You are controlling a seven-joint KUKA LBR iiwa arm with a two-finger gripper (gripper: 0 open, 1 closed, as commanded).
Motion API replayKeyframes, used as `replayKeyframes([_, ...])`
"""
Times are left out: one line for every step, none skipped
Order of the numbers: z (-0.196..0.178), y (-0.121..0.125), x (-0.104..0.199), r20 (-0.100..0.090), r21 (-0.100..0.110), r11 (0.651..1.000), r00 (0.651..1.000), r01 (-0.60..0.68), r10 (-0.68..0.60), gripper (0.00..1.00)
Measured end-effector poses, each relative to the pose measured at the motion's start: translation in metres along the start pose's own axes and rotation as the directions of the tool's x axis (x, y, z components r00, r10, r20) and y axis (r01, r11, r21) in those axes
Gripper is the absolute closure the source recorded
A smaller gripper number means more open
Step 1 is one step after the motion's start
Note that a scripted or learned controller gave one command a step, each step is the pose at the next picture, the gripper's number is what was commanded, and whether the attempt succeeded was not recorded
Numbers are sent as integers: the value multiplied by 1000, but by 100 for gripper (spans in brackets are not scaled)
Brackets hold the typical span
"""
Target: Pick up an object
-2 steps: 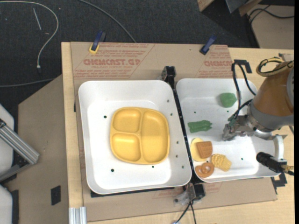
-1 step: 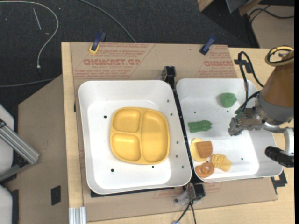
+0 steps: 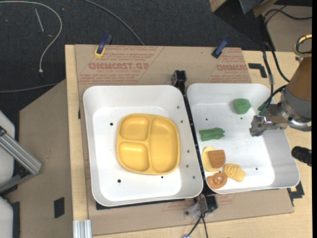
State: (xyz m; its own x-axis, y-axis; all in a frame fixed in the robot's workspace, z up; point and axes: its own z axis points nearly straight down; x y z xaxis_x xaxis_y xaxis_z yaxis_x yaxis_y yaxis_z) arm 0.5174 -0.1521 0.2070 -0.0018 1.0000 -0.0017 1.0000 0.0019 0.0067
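Note:
The right bin (image 3: 277, 167) holds a round green piece (image 3: 241, 106) at the back, a dark green leafy piece (image 3: 212, 133) near its left wall, and at the front a brown toast-like piece (image 3: 216, 158), a small pretzel-like ring (image 3: 217, 180) and a yellow lumpy piece (image 3: 235, 172). My gripper (image 3: 257, 127) hangs low over the right side of this bin, right of the leafy piece and below the round green one. No object shows between its fingers.
The left bin (image 3: 99, 133) carries a yellow divided plate (image 3: 148, 144). A black clamp (image 3: 179, 77) sits between the bins at the back. Blue clips (image 3: 103, 43) hold the cardboard's far edge. Cables run along the right.

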Motion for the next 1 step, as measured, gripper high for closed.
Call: replayKeyframes([3,19,43,-3,4,1000,1000,4,-4,100])
